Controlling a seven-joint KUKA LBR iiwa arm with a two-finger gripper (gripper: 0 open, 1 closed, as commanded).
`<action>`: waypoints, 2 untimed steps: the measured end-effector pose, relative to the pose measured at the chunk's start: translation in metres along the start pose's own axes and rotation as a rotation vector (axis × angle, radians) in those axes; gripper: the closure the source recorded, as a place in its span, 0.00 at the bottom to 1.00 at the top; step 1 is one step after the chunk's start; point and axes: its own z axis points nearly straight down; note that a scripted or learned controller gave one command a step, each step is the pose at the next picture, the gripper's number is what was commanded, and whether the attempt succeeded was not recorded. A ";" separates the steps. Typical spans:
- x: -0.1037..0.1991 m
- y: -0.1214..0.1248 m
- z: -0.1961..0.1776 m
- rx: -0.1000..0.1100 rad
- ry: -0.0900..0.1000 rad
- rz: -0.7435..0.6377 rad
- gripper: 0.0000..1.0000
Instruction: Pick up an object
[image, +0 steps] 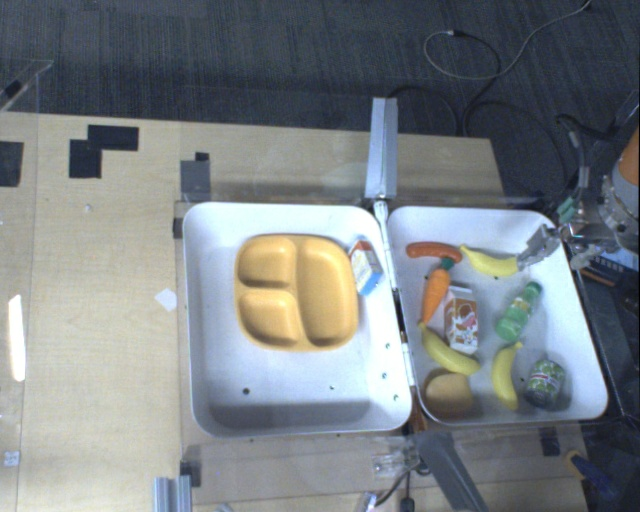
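On a wooden desk (100, 330), the gripper (545, 243) hovers at the right bin's (590, 395) upper right corner, just beside a banana (490, 262); whether its fingers are spread cannot be told. The left bin (205, 330) holds a yellow tray (297, 290).

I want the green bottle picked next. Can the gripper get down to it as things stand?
Probably yes. The gripper hovers over the right bin, near its far right corner, and the green bottle lies just below it with open floor around; nothing lies on top.
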 end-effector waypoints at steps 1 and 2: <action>-0.016 0.064 0.013 -0.003 -0.002 -0.168 0.00; 0.091 0.103 0.136 -0.022 0.000 -0.059 0.00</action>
